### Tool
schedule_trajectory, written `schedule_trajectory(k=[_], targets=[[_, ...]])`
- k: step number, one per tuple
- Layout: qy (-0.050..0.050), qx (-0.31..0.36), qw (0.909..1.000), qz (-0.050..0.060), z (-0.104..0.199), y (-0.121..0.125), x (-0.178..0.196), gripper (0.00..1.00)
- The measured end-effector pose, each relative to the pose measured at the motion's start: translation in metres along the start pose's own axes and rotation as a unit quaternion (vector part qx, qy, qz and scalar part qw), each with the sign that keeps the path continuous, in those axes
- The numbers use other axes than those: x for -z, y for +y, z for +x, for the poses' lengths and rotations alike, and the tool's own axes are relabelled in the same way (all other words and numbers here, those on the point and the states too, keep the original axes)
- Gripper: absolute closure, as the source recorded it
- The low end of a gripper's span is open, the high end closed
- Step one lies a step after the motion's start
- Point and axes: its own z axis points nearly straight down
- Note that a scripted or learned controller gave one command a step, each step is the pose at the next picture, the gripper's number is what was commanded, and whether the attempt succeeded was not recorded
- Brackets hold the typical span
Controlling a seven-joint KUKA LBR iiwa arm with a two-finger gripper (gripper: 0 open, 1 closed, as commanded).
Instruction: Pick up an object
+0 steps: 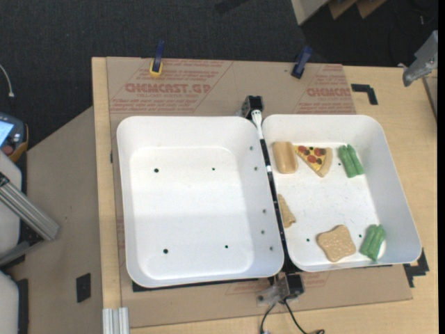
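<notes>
Lying scattered, pizza slice (314,158), toast (336,243) share right bin (389,158)

left bin (188,270) open, right bin (389,179) scattered with 6 items

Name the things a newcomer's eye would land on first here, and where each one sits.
The pizza slice stands out first, bright red and yellow against the far wall of the right bin, between a bread roll and a green vegetable. Next come the toast and a second green piece at that bin's near edge. The left bin is plain white.
</notes>
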Motion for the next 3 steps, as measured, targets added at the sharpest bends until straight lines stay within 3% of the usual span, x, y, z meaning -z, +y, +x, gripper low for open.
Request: schedule_trajectory(k=[1,2,3], targets=[[-0.001,-0.001,1.0000,0.003,-0.001,0.003,0.005,1.00],[0.002,0.002,1.0000,0.008,0.072,-0.013,-0.007,1.00],[0.001,-0.002,1.0000,0.007,0.067,-0.013,-0.007,0.00]])
